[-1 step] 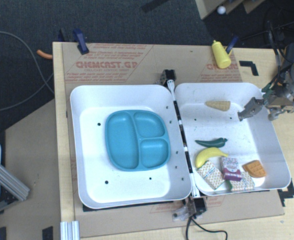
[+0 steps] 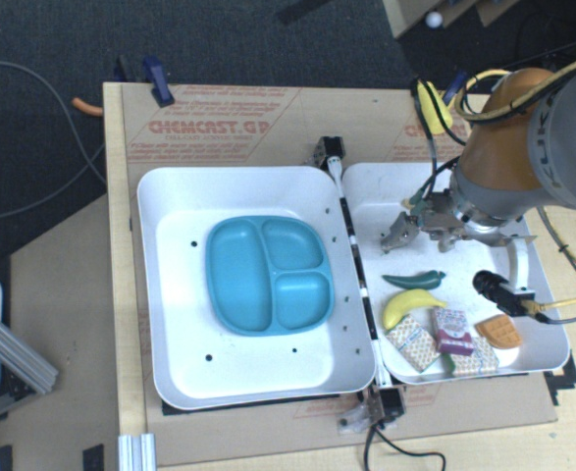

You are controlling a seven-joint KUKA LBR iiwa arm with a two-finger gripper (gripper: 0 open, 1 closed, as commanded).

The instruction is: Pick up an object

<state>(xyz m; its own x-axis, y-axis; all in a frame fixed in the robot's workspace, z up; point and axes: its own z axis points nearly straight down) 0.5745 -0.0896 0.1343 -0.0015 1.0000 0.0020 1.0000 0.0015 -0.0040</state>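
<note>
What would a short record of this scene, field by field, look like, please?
left bin: holds one blue divided plate
right bin: holds the small items, grouped at its near end
items: green pepper, banana, snack packets, orange piece
gripper: over the right bin's far half, apart from the pepper
arm: reaches in from the right
task state: no item seen lifted
</note>
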